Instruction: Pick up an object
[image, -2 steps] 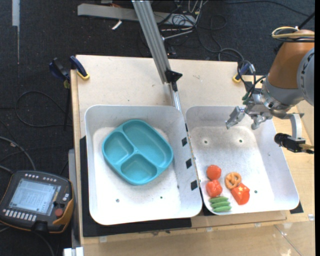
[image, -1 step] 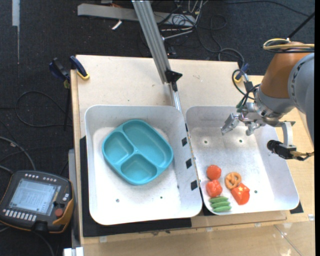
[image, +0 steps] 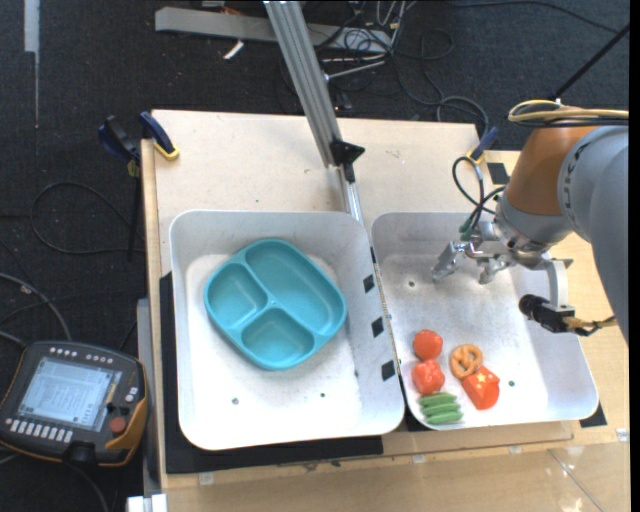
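Note:
My gripper (image: 466, 267) hangs over the far part of the right bin (image: 560, 375), its fingers spread open with nothing between them. Toy foods lie together at the near side of that bin, well below the gripper: a red tomato (image: 427, 345), a red pepper piece (image: 428, 377), a tan pretzel (image: 465, 360), a red-orange chunk (image: 482, 389) and green bean pods (image: 440, 407). All of them rest on the bin floor, apart from the fingers.
In the left bin (image: 200, 400) lies a light blue divided plate (image: 275, 302). A metal pole (image: 310, 85) slants down to the ridge between the bins. A teach pendant (image: 70, 395) sits off the bench at the lower left.

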